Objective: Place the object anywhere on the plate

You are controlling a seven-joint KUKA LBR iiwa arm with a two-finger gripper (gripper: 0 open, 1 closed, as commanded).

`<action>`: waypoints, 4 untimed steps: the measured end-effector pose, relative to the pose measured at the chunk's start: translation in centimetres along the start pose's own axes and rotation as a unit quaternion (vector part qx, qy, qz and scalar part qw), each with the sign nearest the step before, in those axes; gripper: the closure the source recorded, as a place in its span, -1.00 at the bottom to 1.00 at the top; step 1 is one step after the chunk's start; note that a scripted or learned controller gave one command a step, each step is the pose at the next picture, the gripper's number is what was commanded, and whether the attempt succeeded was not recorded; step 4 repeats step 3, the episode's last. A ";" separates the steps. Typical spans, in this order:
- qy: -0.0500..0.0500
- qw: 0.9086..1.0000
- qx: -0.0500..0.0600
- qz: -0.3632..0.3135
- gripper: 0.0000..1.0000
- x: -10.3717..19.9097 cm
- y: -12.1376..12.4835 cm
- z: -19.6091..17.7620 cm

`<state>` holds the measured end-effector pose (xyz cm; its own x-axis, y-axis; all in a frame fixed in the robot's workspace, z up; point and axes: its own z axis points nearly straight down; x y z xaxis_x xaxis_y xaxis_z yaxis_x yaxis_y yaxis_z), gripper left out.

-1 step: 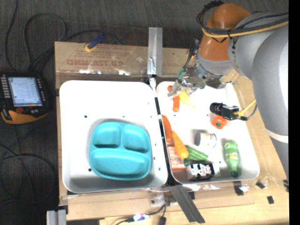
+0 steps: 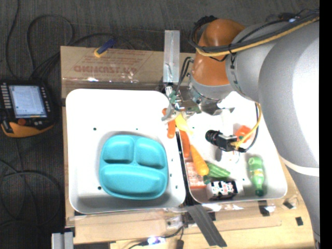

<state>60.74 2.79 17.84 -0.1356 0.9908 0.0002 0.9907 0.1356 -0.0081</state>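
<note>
A light blue plate (image 2: 135, 167) with three compartments lies in the left bin (image 2: 83, 118), toward its front. My gripper (image 2: 174, 109) hangs over the wall between the two bins, near their back. Right below it are a small orange piece (image 2: 170, 129) and a yellow piece (image 2: 181, 124), close against the gripper. The view does not show whether either is held or resting on the wall. The plate sits to the gripper's front left, with nothing on it.
In the right bin (image 2: 272, 191) lie a carrot (image 2: 197, 160), a green vegetable (image 2: 218, 170), a green bottle (image 2: 256, 174) and a black box (image 2: 223, 189). The arm covers that bin's back right. A brown cardboard sheet (image 2: 114, 66) lies behind the left bin.
</note>
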 end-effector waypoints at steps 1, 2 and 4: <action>0.000 1.000 -0.002 -0.019 1.00 7.2 -6.5 -0.3; 0.000 0.997 -0.001 -0.071 1.00 5.0 -9.3 -0.3; 0.000 0.997 -0.001 -0.072 -1.00 5.0 -9.3 -0.3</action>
